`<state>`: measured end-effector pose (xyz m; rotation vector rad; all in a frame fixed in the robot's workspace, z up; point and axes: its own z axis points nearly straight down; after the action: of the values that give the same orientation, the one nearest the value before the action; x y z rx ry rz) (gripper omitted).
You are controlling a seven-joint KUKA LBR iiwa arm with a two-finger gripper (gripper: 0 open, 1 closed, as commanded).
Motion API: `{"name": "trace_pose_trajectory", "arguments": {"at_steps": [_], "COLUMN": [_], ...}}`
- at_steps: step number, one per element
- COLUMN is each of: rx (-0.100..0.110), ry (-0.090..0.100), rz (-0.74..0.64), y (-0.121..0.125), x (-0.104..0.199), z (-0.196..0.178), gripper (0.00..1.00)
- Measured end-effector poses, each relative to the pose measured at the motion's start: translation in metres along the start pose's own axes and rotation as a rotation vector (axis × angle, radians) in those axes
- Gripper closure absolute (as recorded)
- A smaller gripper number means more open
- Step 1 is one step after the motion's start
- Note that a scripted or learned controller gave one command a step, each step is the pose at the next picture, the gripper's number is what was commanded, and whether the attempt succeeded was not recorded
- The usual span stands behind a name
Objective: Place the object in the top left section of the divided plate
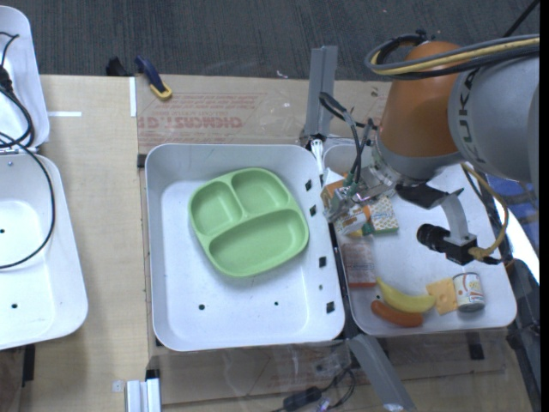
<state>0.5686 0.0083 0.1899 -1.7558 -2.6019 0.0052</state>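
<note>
The divided plate (249,221) lies in the left bin (171,307); banana (405,298) and can (468,292) in the right bin (502,312).

Green divided plate (249,222), yellow banana (406,298), white bins (171,316)

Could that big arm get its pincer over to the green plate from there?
Probably yes. The green plate lies open in the left bin, nothing on it, and the arm already hangs over the neighbouring bin.

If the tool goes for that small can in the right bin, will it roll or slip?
The can appears to lie on its side, so a nudge would probably roll it. Its round wall looks smooth, likely slippery. The cheese wedge beside it may block rolling that way.
</note>
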Motion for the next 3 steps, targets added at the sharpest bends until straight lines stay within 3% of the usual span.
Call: {"name": "trace_pose_trajectory", "arguments": {"at_steps": [1, 2, 3], "rx": [0.000, 0.001, -0.001], "ry": [0.000, 0.000, 0.000], "rz": [0.000, 0.004, -0.005], "y": [0.000, 0.000, -0.017], "x": [0.000, -0.002, 0.000], "z": [0.000, -0.009, 0.000], "gripper": [0.00, 1.00, 1.00]}}
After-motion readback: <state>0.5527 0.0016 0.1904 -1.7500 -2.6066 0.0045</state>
